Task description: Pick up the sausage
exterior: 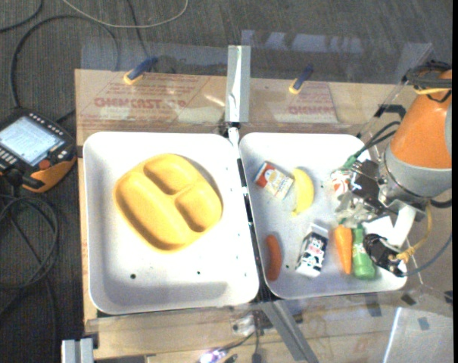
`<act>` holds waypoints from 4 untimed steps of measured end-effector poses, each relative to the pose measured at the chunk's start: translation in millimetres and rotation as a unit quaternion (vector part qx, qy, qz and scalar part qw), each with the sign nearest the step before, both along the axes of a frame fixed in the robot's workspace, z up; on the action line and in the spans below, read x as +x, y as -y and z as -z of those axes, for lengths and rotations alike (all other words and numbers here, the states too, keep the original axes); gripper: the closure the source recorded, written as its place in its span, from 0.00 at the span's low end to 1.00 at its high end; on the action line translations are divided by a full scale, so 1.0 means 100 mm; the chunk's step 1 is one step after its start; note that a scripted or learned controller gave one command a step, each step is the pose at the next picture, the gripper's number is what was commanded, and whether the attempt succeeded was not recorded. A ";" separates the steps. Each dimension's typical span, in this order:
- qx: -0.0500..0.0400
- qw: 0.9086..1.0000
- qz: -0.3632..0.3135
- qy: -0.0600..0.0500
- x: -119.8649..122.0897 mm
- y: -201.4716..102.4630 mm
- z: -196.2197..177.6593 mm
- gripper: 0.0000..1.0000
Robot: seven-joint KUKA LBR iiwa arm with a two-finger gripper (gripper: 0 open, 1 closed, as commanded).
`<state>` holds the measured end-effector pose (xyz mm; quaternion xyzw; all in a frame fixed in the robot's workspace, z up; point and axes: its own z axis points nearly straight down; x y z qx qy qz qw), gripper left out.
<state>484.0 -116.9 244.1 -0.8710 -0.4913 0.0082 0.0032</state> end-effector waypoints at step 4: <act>0.000 1.000 -0.009 -0.018 0.02 -0.01 -0.22 1.00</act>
